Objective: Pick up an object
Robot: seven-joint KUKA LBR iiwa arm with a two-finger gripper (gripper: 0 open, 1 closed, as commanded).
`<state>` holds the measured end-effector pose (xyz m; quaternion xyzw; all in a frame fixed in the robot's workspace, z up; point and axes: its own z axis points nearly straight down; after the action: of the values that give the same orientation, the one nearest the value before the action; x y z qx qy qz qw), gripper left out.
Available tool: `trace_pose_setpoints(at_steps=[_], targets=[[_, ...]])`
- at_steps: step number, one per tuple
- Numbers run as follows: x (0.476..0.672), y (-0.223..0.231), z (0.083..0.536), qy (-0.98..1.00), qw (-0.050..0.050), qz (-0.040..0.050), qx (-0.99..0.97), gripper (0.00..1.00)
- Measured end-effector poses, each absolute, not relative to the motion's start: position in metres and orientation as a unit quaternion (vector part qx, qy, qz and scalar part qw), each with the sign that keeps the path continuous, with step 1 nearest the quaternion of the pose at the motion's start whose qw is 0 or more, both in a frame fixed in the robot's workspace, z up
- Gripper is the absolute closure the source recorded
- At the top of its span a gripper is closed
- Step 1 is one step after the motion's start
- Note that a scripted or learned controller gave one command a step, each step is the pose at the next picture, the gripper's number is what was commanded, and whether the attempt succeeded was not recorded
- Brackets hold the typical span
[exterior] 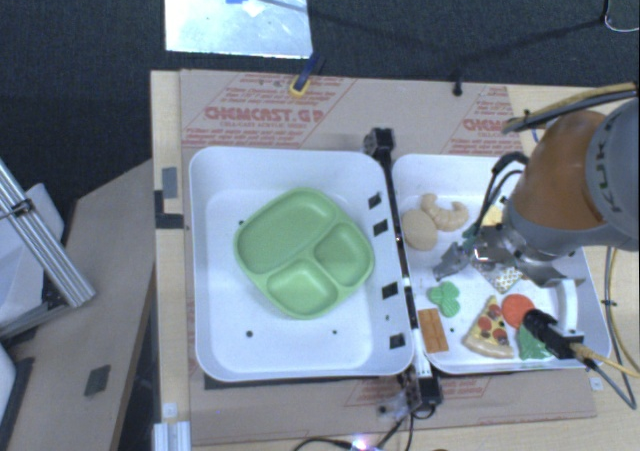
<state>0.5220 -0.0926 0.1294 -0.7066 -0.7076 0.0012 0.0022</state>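
The right bin point(452, 167) holds several toy foods: a beige egg-like piece point(419, 229), a beige curved cashew-like piece point(445, 211), a green broccoli-like piece point(444, 298), an orange cracker point(432, 330), a pizza slice point(489, 328), a red tomato-like piece point(517, 308) and a green piece point(531, 343). My gripper point(478, 257) hangs low over the middle of this bin, right of the egg and above the broccoli piece. I see nothing between its fingers.
The left bin point(225, 189) bears a green divided plate point(304, 252). A black divider point(392, 239) with clips runs between the bins. The arm's orange band point(560, 174) and grey body cover the right bin's right side. Cardboard lies beneath both bins.
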Motion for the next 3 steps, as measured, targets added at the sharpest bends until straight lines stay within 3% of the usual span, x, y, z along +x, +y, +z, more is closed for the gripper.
trace_pose_setpoints(at_steps=[1,2,3], targets=[[0.522,-0.092,0.083,-0.708,0.0,0.0,-0.707,0.0],[0.523,-0.092,0.095,-0.708,-0.001,-0.0011,-0.707,1.0],[0.529,-0.092,0.139,-0.708,-0.002,-0.0017,-0.706,1.0]])
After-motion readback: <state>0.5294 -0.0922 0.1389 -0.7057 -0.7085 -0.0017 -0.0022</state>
